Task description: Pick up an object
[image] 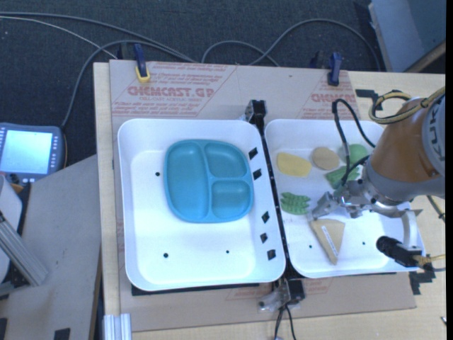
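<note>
My gripper (336,205) hangs low over the middle of the right bin (368,264), open, with nothing between its fingers. Just below it lies a tan wedge-shaped piece (330,238). A green leafy piece (295,202) lies to its left. Further back are a yellow oval piece (293,164) and a tan round piece (326,158). A light green piece (352,156) sits at the back, partly hidden by the arm. The grey arm with its orange band (403,147) reaches in from the right.
The left bin (141,246) holds a blue divided plate (209,180) near its back centre. A black divider with clips (265,190) runs between the bins. Cables (347,119) cross the back of the right bin. Clamps (141,69) hold the board's far edge.
</note>
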`<state>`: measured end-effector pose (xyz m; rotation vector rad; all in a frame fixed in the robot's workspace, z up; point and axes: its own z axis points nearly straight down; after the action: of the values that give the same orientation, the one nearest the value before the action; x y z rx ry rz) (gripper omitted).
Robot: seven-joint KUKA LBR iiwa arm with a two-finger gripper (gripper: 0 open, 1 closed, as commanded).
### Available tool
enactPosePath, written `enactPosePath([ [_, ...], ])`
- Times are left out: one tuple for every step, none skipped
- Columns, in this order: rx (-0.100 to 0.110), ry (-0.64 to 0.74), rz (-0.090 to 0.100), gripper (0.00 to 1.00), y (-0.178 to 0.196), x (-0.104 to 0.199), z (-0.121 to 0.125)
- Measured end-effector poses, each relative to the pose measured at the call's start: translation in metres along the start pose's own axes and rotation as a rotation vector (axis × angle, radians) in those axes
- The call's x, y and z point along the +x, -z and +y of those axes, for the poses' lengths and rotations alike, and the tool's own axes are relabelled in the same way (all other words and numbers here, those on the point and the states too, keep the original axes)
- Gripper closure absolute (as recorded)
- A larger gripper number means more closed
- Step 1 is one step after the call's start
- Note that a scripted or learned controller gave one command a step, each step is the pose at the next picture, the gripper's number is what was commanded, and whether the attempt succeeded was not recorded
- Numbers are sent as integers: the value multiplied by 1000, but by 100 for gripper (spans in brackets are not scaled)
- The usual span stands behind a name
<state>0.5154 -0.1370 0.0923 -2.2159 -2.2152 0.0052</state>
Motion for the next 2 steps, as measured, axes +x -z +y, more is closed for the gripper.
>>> enactPosePath([
  [-9,-1,-2,100,14,0,2],
  [-15,1,-5,100,66,-6,12],
])
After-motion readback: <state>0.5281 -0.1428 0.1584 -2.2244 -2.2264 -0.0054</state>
